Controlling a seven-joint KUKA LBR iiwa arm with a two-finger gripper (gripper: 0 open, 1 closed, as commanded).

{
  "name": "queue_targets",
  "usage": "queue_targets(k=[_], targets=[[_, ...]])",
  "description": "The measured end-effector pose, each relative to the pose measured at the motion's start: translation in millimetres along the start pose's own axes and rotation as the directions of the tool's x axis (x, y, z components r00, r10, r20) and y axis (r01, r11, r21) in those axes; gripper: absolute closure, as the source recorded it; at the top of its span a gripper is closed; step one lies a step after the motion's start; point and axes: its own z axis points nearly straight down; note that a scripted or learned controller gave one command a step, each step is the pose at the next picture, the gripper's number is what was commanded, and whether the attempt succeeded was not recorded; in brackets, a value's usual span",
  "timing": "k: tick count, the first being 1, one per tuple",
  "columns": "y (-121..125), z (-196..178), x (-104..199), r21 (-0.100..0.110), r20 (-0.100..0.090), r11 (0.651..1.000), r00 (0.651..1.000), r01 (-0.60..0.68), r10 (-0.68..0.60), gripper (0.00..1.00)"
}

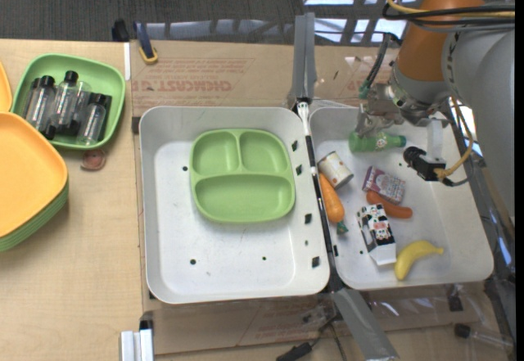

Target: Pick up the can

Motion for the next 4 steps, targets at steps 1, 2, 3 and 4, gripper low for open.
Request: queue_targets(k=[1, 2, 3, 4], targets=[[-6, -76, -15, 0.026, 0.000, 0.983, 0.983, -0.183, 0.183, 1.00], [-38, -64, -22, 0.029, 0.000, 0.981, 0.982, -0.189, 0.189, 1.00], [-11, -71, -34, 0.027, 0.000, 0.983, 0.983, -0.182, 0.182, 1.00], [-4, -69, 23, 0.027, 0.000, 0.981, 0.981, -0.193, 0.193, 1.00]])
